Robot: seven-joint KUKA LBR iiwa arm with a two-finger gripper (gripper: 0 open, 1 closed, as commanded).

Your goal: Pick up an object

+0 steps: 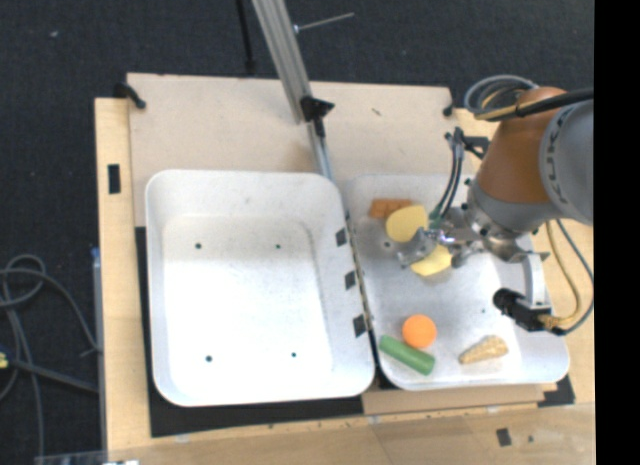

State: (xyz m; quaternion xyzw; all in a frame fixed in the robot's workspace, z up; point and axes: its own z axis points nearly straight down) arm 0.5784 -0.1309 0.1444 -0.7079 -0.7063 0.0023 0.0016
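Nearest the camera, a green stick [406, 354] is lying at the front edge of the right bin [530, 353], with an orange ball [419, 330] touching it just behind and a tan wedge [484, 350] off to one side. Further back, the arm [520, 168] is reaching in over the same bin, and its claw [436, 240] is hanging low among a cluster: a round yellow piece [406, 222], a pale yellow lump [432, 264] and an orange-brown block [388, 208] behind them. Whether the claw is spread or closed I cannot tell; the wrist is hiding it.

By my reading, the arm is working at the grasp itself, aiming at one of the yellow things. Nothing is visibly lifted. The next move is calling for a clean closure on a single piece, then a straight rise; the two yellow pieces are sitting close together, so one could be nudged aside or both pinched badly.

Both bins are resting on a pale board surface [220, 113], the left bin [250, 283] sitting beside the right. A metal post [285, 38] is slanting up from the board, and dark carpet [60, 33] with loose cables [30, 303] is surrounding everything.
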